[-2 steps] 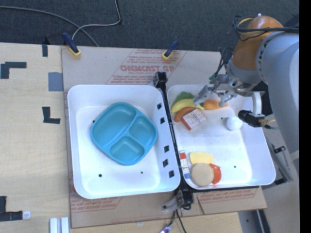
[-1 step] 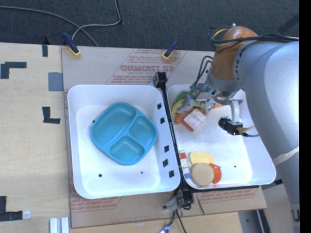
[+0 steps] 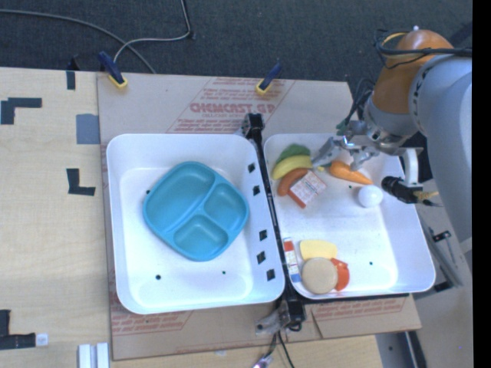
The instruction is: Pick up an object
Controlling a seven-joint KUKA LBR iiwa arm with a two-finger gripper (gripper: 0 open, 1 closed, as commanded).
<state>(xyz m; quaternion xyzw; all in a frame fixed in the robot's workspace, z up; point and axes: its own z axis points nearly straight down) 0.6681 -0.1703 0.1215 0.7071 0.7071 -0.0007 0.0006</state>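
Currently grey two-finger pincer [image 3: 343, 146] hovers over far part of right white bin [image 3: 399, 244], fingers spread, nothing between them. Orange plastic carrot [image 3: 350, 174] lies just below pincer, long axis running left-right, tilted slightly. Small white ball [image 3: 370, 197] beyond carrot, toward near right. Yellow-green toy fruit [image 3: 292, 162] and red-white packet [image 3: 307, 188] sit left of pincer by dividing wall. Bin's far rim close behind pincer. Toy burger [image 3: 322, 273] well apart, near rim. Blue sectioned plate [image 3: 196, 210] far left, in other bin.

Blue divided plate [image 3: 196, 221], orange carrot [image 3: 350, 174], white bins [image 3: 123, 228], yellow banana [image 3: 291, 162].
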